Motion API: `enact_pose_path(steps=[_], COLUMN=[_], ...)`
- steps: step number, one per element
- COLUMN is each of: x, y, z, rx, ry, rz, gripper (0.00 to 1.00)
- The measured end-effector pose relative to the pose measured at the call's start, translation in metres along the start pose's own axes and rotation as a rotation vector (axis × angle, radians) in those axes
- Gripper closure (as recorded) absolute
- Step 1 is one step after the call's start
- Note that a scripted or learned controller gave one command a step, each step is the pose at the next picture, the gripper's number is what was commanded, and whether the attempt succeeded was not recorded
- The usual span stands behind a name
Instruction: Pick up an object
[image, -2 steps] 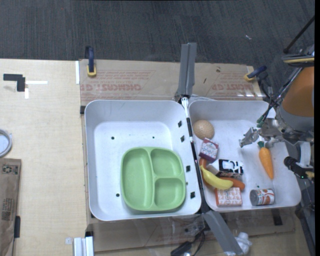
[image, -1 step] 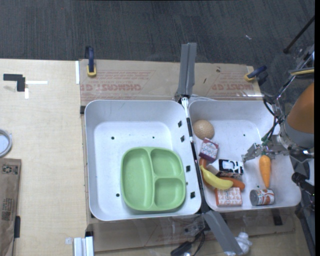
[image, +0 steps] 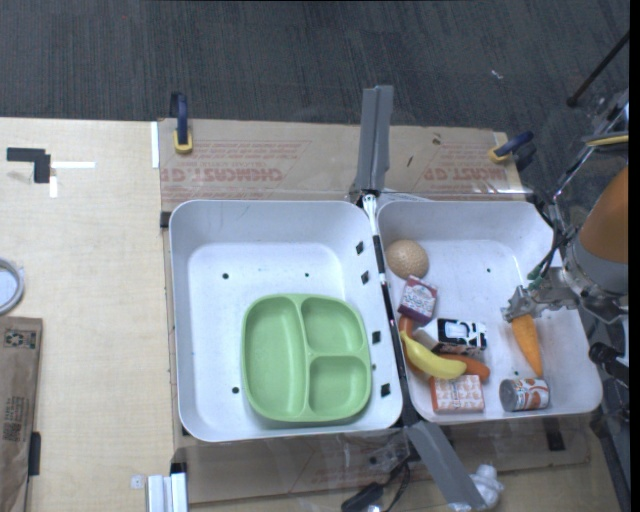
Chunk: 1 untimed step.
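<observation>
Two white plastic bins: the left bin (image: 190, 300) holds one green divided plate (image: 305, 357). In the right bin (image: 480, 225), the gripper (image: 527, 303) touches one carrot (image: 527, 345); its state I cannot tell.

1 fixed camera looks down at a slant from the near side, framing both white bins (image: 190, 330) and surrounding bench (image: 80, 260).

The shallow white left bin (image: 190, 330) holds a green three-compartment plastic plate (image: 305, 357) toward its front right. In the shallow white right bin (image: 470, 222), a tan egg-shaped object (image: 408, 259) lies at the back left, a small maroon carton (image: 418, 299) just before it, and a yellow banana (image: 432, 359) farther forward. A silver can (image: 524, 394) lies at the front right, an orange carrot (image: 527, 344) behind it, with the metal two-finger gripper (image: 523, 304) at the carrot's rear end.
</observation>
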<state>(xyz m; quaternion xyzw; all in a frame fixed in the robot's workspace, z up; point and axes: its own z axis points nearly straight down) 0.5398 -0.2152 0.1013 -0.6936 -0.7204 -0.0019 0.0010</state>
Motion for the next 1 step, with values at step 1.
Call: enact_pose_path(steps=[1], x=[0.1174], y=[-0.0021], z=[-0.1042], rx=[0.003], ry=[-0.005], rz=[0.177], gripper=[1.0])
